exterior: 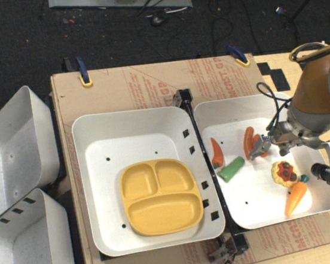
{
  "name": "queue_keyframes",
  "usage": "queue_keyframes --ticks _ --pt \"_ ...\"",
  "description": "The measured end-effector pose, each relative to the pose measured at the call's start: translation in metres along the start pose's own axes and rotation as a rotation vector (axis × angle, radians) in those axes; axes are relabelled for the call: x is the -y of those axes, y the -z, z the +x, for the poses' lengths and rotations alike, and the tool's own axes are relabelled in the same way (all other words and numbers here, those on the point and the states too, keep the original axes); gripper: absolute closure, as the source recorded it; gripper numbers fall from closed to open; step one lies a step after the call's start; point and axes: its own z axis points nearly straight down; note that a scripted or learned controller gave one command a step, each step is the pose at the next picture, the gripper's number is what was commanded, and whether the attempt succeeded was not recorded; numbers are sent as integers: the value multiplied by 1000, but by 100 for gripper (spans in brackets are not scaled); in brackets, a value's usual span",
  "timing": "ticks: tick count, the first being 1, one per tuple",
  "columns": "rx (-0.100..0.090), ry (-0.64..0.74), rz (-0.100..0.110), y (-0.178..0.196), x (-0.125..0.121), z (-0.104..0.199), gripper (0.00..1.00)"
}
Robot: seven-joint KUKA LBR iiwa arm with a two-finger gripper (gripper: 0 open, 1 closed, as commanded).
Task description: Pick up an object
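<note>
While the tool (262, 147) hovers in the right white bin (247, 205) beside an orange-red curved piece (249, 138), grip state unclear, a green block (231, 169), red pepper (216, 152), small pizza toy (284, 172) and orange carrot (295, 197) crowd nearby.

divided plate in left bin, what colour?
Yellow. The plate lies in the left bin, clearest in the camera view.

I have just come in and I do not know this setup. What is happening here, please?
A robot arm reaches into the right bin, its gripper low beside an orange-red piece. I cannot tell whether it holds anything. A red pepper, a green block, a pizza toy and a carrot lie nearby. The left bin holds a yellow tray.
</note>
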Motion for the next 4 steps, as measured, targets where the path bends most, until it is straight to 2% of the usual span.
queue_keyframes --ticks 1,2,4 --pt "1 -3 -3 -19 0 1 0" --pt "2 -3 -6 -8 -1 1 100" --pt "3 1 -11 84 -4 11 100"
